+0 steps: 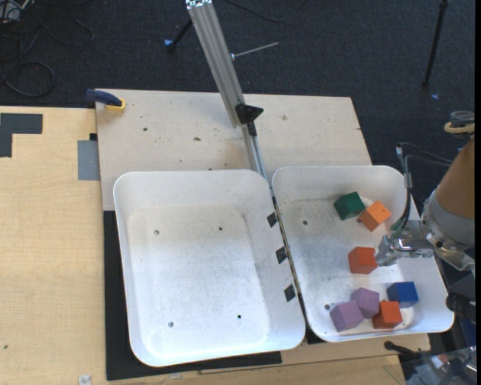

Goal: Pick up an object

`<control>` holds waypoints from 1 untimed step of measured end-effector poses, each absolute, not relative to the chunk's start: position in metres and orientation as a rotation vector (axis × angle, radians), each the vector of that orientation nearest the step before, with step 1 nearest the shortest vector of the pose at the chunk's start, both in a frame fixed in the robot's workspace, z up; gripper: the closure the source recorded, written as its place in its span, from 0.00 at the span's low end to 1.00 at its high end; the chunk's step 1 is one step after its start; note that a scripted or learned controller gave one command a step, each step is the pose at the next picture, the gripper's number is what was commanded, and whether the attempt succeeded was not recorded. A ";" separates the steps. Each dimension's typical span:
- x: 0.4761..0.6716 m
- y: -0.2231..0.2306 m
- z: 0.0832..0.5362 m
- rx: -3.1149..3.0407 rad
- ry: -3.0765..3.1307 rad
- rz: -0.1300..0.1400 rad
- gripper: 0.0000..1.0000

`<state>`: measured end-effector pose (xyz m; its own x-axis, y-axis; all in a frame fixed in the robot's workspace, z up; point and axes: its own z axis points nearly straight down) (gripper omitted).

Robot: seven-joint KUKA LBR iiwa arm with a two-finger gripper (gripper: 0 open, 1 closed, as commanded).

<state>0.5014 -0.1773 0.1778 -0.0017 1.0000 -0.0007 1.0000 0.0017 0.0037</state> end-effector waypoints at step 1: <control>0.510 -0.173 0.226 2.218 2.222 0.002 1.00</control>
<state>0.5104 -0.1729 0.2264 -0.0017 1.0000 -0.0004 1.0000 0.0017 0.0026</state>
